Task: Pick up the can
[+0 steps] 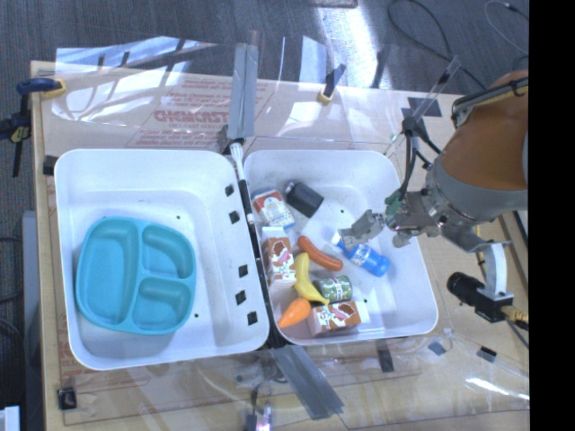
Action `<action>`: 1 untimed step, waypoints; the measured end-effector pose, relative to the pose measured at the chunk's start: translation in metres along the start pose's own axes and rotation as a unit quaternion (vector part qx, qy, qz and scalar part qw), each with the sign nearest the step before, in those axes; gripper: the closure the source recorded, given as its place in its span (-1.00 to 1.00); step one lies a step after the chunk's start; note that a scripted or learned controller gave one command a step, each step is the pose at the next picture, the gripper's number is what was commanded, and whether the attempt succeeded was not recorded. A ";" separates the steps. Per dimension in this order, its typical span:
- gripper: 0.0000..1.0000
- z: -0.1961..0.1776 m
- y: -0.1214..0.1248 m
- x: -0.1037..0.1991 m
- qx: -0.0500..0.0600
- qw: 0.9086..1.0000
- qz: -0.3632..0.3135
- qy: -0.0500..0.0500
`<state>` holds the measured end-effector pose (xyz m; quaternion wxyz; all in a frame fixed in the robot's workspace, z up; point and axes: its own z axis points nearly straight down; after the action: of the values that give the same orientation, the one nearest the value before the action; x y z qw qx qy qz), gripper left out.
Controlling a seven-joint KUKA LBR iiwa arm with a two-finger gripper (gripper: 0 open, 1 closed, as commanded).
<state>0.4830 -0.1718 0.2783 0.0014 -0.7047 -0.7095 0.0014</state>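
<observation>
right now the gripper [364, 229] hangs over the right bin [409, 281], fingers spread and holding nothing, just above a blue bottle [367, 258]. the can [334, 288] lies low in that bin, beside a banana [308, 279] and below a sausage [321, 252]. a blue divided plate [135, 275] sits in the left bin [90, 173].
</observation>
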 end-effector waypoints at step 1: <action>-1.00 0.112 0.049 0.025 0.001 0.998 0.062 0.000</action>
<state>0.5317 -0.1468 0.1661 0.0023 -0.7474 -0.6643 0.0023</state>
